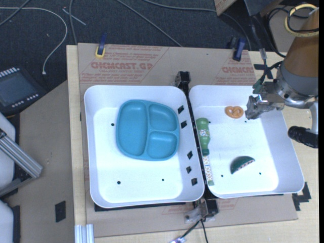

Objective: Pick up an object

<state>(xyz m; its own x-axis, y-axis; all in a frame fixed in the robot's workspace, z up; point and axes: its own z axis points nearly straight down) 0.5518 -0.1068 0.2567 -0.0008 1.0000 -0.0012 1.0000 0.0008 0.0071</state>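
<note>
1. Pretzel (234, 112): small, tan, lies flat near the far wall of the right bin (283, 184), closest item to the gripper, so the likely target.
2. Gripper (251, 111): hangs just beside the pretzel, on its right; finger spacing cannot be told.
3. Green bottle (203, 135): rests along the right bin's left wall.
4. Dark green wedge (242, 163): nearer the front.
5. Blue divided tray (148, 129): left bin.

Arm (304, 59) cut off by the right edge; gripper (251, 110) fingers too small to tell apart
</note>
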